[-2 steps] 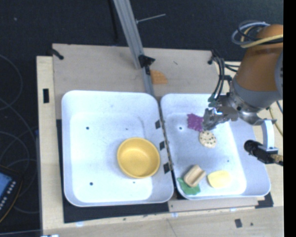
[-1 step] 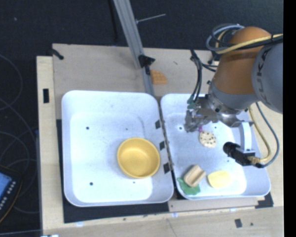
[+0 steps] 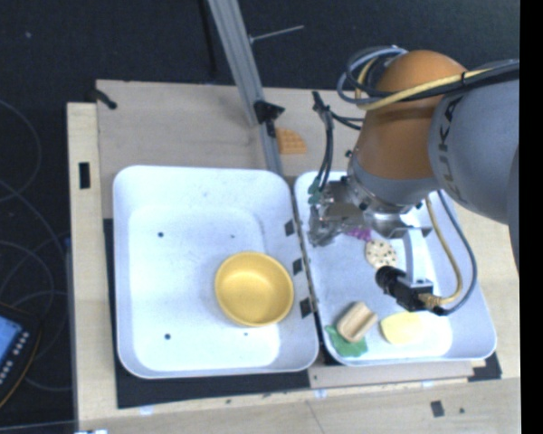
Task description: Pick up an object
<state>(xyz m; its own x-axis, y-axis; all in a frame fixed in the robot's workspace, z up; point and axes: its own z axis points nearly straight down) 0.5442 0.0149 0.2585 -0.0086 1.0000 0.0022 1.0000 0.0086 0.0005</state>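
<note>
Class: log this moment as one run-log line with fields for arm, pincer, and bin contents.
arm: over right bin | pincer: low at its left side, grasp unclear | left bin: yellow bowl | right bin: pale yellow piece, tan block

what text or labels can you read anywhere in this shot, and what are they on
"KU": dark upright letters on the grey arm casing, cut off so the rest of the brand cannot be read.
Handheld screen at the lower left: lit blue, content too small and blurred to read.
No readable text on either white bin.
</note>
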